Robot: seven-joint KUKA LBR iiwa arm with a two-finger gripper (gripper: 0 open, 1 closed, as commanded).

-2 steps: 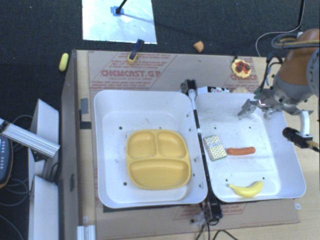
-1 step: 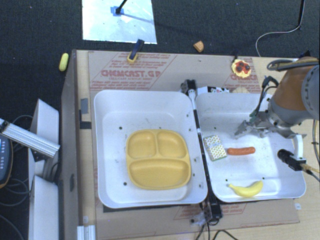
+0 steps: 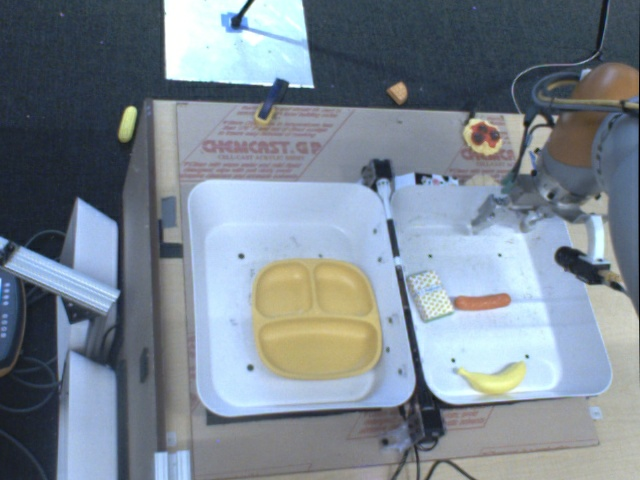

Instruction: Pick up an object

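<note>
Evidently I am at the approach step: my gripper [image 3: 506, 214] hangs over the far right corner of the right bin [image 3: 585, 340], with nothing in it that I can see. Whether it is spread or pressed together, I cannot tell from this slant.

Three candidates lie in the right bin. A small checked block [image 3: 430, 295], flat and squarish, sits against the left wall. Just beside it, toward the middle, is a slim orange-red sausage shape [image 3: 482, 302], smooth and rounded. A yellow banana [image 3: 493, 377], curved and glossy like plastic, lies near the near edge. The left bin [image 3: 220, 230] holds a yellow divided plate [image 3: 317, 318], wide, shallow and hard-looking, a poor thing to pinch.

Next, I judge, I must travel toward the bin's middle, turn across the sausage shape's narrow width and come down. It may roll on the slick white floor.
</note>
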